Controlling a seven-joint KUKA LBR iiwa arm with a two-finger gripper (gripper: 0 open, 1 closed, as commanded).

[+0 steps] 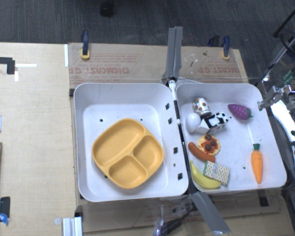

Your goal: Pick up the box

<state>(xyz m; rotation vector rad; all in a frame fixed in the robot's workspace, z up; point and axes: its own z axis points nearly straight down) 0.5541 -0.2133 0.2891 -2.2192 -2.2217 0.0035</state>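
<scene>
Speckled box [217, 172] in right bin [273, 132] (touching banana [203, 178]).

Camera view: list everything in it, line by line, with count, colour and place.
Bins: two, white, side by side on the bench.
Divided plate: one, yellow, in the left bin.
Box: one, small, pale green patterned, front of the right bin, against the banana.
Banana: one, yellow, front left corner of the right bin.
Sausage: one, red-orange, right bin, left side.
Pizza slice: one, orange with red spots, beside the sausage.
Carrot: one, orange, right bin, right side.
Eggplant: one, purple, back of the right bin.
Black-and-white toy: one, right bin, near the back.
Clamps: two, blue, back edge of the bench.
</scene>
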